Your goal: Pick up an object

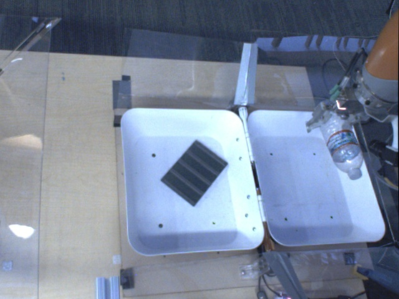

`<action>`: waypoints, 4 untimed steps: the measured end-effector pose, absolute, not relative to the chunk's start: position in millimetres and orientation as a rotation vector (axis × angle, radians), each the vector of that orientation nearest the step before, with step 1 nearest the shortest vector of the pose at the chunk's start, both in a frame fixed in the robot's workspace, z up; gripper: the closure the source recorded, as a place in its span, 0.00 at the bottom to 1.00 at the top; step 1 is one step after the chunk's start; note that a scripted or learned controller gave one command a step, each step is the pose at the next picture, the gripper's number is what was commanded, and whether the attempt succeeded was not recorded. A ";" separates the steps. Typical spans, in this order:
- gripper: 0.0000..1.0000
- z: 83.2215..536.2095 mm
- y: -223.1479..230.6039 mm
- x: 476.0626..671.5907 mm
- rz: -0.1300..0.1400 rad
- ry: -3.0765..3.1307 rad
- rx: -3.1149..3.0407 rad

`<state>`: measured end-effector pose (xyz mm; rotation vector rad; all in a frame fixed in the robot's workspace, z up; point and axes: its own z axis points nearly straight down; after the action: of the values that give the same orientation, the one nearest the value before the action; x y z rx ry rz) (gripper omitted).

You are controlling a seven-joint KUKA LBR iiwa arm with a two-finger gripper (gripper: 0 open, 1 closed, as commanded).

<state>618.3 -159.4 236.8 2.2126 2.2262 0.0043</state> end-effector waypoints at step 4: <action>0.00 88.5 -104.3 603.5 0.013 2.236 2.196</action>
<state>603.5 -104.3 88.5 2.1962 2.2356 0.0126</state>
